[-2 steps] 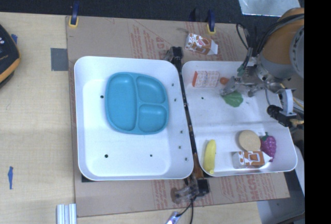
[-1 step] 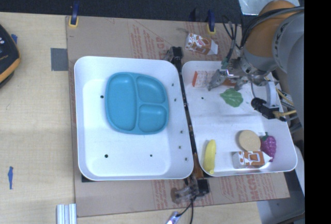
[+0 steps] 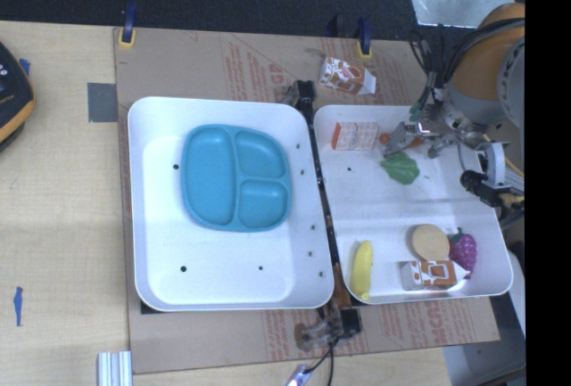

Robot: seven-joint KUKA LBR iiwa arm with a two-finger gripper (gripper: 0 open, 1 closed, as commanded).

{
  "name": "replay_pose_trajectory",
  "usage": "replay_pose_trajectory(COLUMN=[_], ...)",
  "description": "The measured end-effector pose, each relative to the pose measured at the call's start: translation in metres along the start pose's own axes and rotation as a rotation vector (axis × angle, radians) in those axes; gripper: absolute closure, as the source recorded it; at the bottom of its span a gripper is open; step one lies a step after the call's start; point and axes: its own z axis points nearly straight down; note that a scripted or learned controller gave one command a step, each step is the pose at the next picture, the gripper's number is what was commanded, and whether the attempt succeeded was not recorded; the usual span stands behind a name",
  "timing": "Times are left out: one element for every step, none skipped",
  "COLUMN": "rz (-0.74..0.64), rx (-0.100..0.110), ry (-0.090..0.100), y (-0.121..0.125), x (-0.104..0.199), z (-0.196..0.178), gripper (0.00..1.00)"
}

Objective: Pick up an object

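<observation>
The right bin (image 3: 393, 206) holds several small objects. A white and orange carton (image 3: 355, 136) lies at its far left, and a green leafy piece (image 3: 401, 168) sits near the far middle. A yellow banana (image 3: 361, 268), a tan round cookie (image 3: 430, 242), purple grapes (image 3: 463, 249) and a second small carton (image 3: 432, 275) lie along the near side. My gripper (image 3: 412, 132) hangs over the far part of this bin, just above the green piece, with its fingers spread open and nothing between them.
The left bin (image 3: 152, 224) bears a blue divided plate (image 3: 236, 176). A small snack packet (image 3: 348, 77) lies on the cardboard behind the bins. The arm's grey body and orange band (image 3: 495, 45) fill the upper right, with cables near the right bin's edge.
</observation>
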Motion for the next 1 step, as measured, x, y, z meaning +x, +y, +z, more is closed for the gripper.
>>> replay_pose_trajectory(rz=[-0.003], rx=[0.003], ry=[0.002], y=[0.0037], x=[0.0451], z=[-0.0163], gripper=[0.0])
